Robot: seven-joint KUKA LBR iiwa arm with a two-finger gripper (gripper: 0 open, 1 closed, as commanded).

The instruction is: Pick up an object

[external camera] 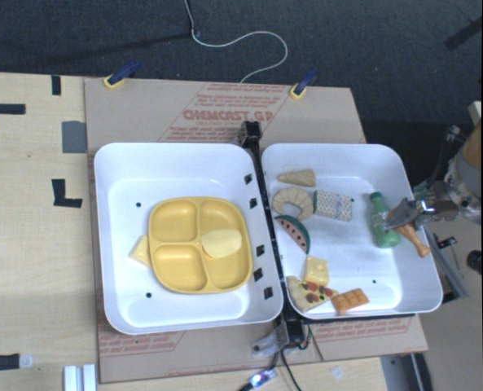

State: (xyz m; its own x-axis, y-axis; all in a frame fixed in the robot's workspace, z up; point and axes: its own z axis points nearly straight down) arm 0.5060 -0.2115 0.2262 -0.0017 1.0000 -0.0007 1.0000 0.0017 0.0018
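Camera view: 2 white bins side by side on a cardboard sheet (225,112), left bin (115,177) and right bin (388,157).

Left bin holds 1 yellow divided plate (176,259) with 3 compartments. 1 pale yellow round piece (221,242) lies in the plate's right-hand compartment. 1 yellow wedge (138,252) pokes out from under the plate's left edge.

Right bin holds about 8 toy foods. 1 green bottle (379,217) lies flat near the right wall, long axis running roughly top to bottom of the view, cap end toward the top. 1 orange carrot-like stick (415,240) sits just beside the bottle's lower end, long axis slanted down-right. 1 tan wedge (297,177) lies at the upper left, 1 round bread slice (292,203) below it, 1 patterned packet (334,205) beside that, 1 watermelon slice (294,230) near the divider, 1 cheese piece (315,270) lower down, 1 pizza-like slice (300,294) and 1 orange cracker (349,300) along the bottom wall.

Gripper (407,213) is at the right bin's right edge, touching or just over the bottle and carrot area. Cannot tell how it is set or whether anything is caught in it.
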